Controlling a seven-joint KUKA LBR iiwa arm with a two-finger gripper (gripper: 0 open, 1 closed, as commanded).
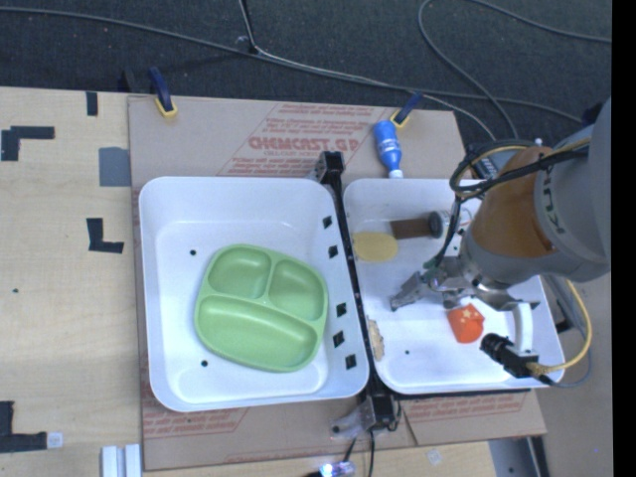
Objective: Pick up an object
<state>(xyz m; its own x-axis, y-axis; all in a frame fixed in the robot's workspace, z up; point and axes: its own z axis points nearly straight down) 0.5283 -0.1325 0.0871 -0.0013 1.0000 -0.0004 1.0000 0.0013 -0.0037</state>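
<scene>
You see a light green tray (262, 307) in the white left bin (159, 266), and an orange thing (465, 323), brown tube (414, 228) and pale yellow disc (376, 246) in the right.

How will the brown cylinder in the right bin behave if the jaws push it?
The brown cylinder lies on its side, so it will probably roll rather than slide. It looks stiff. The yellow disc lies close beside it and may get nudged.

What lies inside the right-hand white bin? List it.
In the right white bin: a brown cylinder, a pale yellow round piece, an orange object and the gripper. The grey arm covers the far right part.
</scene>
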